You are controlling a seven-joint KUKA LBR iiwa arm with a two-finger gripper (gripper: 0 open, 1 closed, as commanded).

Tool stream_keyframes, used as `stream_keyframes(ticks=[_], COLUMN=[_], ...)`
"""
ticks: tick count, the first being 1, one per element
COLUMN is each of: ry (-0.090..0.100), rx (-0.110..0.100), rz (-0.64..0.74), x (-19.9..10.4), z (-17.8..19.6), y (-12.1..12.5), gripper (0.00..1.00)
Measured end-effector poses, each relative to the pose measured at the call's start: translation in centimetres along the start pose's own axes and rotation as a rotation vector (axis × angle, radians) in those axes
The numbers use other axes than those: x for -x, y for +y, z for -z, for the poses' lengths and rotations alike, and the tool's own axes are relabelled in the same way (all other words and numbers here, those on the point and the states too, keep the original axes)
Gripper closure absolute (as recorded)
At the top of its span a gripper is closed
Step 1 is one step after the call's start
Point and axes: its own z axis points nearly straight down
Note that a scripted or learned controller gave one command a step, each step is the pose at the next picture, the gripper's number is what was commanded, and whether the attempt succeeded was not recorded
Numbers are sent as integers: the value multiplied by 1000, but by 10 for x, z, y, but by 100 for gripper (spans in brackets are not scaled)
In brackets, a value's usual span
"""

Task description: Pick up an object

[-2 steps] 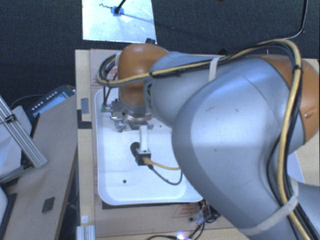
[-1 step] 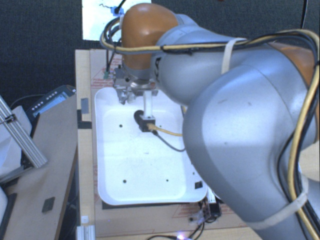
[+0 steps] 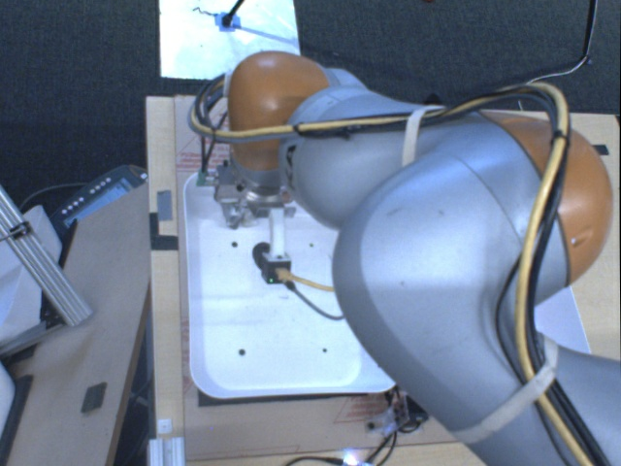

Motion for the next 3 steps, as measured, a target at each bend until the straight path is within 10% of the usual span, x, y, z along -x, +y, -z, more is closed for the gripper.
stream_keyframes(ticks=[1,3], ry=[6,1], rx=[11,3], rz=[-1,-1], x=[-3,-1], z=[128,2], y=[-48,1], gripper=[100,100])
